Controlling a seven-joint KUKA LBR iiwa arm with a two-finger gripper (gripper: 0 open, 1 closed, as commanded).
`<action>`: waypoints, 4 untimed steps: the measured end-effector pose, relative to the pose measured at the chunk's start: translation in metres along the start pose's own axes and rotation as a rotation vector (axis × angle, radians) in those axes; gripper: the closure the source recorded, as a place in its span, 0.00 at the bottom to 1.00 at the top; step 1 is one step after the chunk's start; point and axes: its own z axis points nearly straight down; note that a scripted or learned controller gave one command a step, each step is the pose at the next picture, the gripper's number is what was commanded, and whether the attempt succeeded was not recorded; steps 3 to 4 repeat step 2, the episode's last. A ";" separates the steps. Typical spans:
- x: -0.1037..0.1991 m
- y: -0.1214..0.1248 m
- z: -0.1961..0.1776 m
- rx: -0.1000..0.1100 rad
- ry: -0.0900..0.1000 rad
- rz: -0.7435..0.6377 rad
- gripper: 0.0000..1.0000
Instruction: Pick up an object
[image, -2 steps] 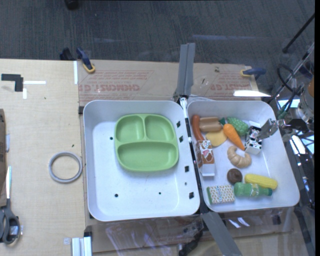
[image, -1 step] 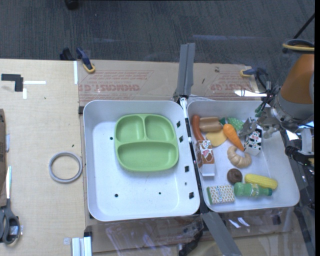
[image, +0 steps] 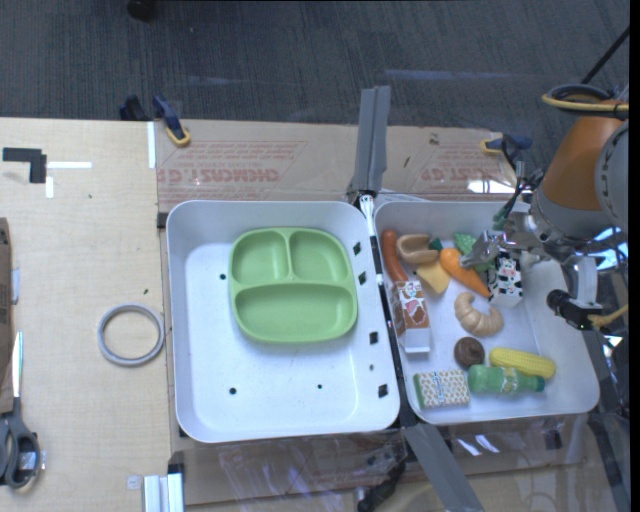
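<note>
Overhead, the claw (image: 497, 262) is hanging low over the right bin (image: 575, 385), near that bin's far edge, just beside a carrot (image: 464, 270) and a croissant (image: 479, 314); whether it is released or clenched, I cannot tell. Since nothing is visibly gripped, it should probably be settling squarely over one toy, avoiding neighbours, before closing.

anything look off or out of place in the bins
Nothing looks spilled or damaged. The green divided plate lies flat in the left bin, while the toy foods, such as the corn and croissant, are jumbled loosely in the right bin.
</note>
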 end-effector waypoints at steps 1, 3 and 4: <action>-0.001 -0.002 -0.007 0.008 -0.001 -0.002 1.00; 0.035 -0.010 -0.135 0.019 0.006 0.103 1.00; 0.035 -0.010 -0.135 0.019 0.006 0.103 1.00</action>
